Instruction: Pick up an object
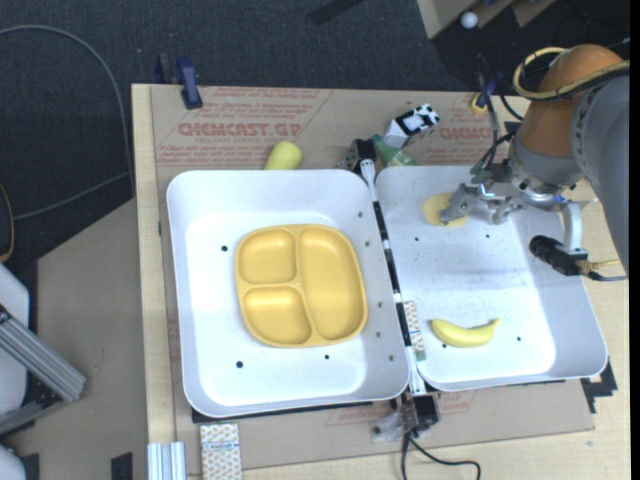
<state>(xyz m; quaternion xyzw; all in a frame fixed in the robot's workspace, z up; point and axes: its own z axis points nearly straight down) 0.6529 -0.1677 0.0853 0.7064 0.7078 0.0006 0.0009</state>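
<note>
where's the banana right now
The curved yellow banana lies in the right white bin, near its front edge and left wall, well apart from the claw at the bin's far end and beside the left bin holding the yellow divided plate.

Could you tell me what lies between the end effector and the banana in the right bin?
In the camera view, bare white bin floor separates the end effector from the banana. A small yellow piece lies beside the end effector, off that line.

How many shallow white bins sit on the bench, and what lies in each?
2. The left shallow white bin holds a yellow three-compartment plastic plate. The right shallow white bin holds a yellow banana near its front and a pale yellow object beside the gripper.
</note>
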